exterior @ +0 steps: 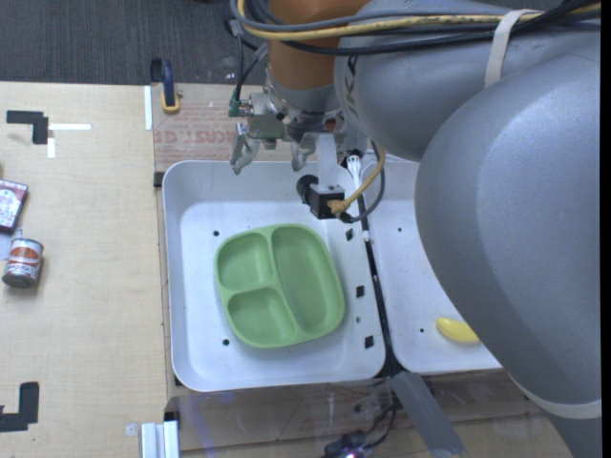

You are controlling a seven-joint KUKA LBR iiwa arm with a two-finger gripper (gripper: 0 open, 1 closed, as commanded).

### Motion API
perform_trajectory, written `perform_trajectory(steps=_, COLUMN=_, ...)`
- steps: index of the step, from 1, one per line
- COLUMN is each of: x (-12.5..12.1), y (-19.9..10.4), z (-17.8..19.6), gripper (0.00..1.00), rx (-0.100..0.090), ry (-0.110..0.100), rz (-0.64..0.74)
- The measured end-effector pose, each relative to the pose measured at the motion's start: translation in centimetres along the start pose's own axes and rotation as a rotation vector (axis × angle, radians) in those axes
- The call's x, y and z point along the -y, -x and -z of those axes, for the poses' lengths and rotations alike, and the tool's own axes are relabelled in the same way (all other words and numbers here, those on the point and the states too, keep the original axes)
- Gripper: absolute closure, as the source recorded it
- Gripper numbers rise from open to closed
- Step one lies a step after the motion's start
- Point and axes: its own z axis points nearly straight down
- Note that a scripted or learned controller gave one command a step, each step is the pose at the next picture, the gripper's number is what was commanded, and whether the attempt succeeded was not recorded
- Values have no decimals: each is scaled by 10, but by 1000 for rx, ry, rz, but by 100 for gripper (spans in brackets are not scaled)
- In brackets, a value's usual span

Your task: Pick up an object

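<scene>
A green plate (280, 284) with three compartments lies flat in the left white bin (191, 351). A small yellow object (456, 330) lies in the right bin (430, 356), partly covered by the arm. My gripper (271, 157) hangs over the far rim of the left bin, beyond the plate and apart from it. Its two fingers are spread wide, so it is open with nothing between them. The grey arm with its orange band covers most of the right bin.
On the wooden bench left of the bins stand a small can (22, 261) and a dark packet (10, 203). A blue clamp (164, 84) sits at the bench's far edge. A black cable runs along the wall between the bins.
</scene>
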Motion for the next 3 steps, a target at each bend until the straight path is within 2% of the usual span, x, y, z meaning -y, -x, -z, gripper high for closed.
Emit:
perform_trajectory(steps=1, x=0, y=-5, z=-8, gripper=0, rx=0, ry=0, rz=-20)
perform_trajectory(steps=2, x=2, y=-6, z=2, gripper=0, rx=-1, ry=1, rz=-64)
perform_trajectory(steps=3, x=5, y=5, z=4, gripper=0, rx=-1, ry=0, rz=-116)
